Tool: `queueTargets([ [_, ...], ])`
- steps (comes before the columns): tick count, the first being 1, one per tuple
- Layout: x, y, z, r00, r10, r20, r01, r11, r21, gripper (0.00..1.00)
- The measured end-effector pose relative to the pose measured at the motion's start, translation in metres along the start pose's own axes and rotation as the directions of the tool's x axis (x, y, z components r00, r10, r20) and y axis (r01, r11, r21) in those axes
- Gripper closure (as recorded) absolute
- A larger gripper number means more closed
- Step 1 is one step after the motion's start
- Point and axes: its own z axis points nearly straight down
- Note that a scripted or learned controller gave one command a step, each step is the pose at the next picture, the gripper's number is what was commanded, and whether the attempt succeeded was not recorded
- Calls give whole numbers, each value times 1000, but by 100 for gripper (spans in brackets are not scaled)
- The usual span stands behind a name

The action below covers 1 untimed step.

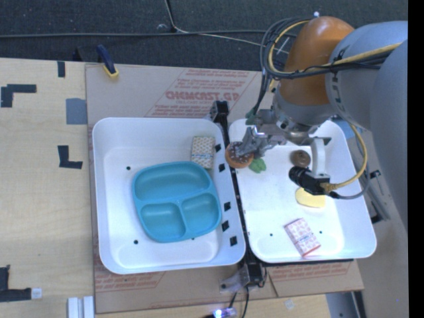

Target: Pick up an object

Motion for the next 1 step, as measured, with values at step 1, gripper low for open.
queueTargets([
  [1, 53, 3, -9, 1000, -3, -1, 3, 1000, -1, 100],
])
